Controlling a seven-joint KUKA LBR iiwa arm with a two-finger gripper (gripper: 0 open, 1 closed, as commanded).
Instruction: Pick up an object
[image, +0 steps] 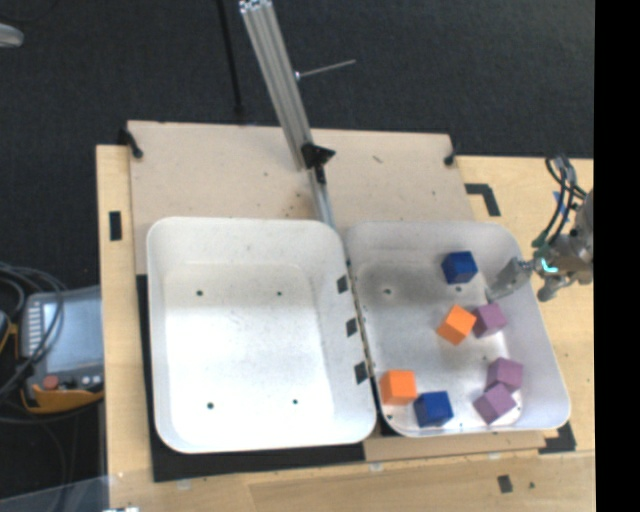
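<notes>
The right bin holds several small cubes. A blue cube lies near its far side, with an orange cube and a purple cube side by side in the middle. Two purple cubes sit at the near right. An orange cube and a blue cube lie along the near rim. My gripper hangs over the bin's right edge, just above and right of the middle purple cube. It is open with nothing between its fingers.
The left bin stands beside the right one, sharing a middle rim. A slanted aluminium post rises behind the bins. A control pendant with cables lies off the bench at the left.
</notes>
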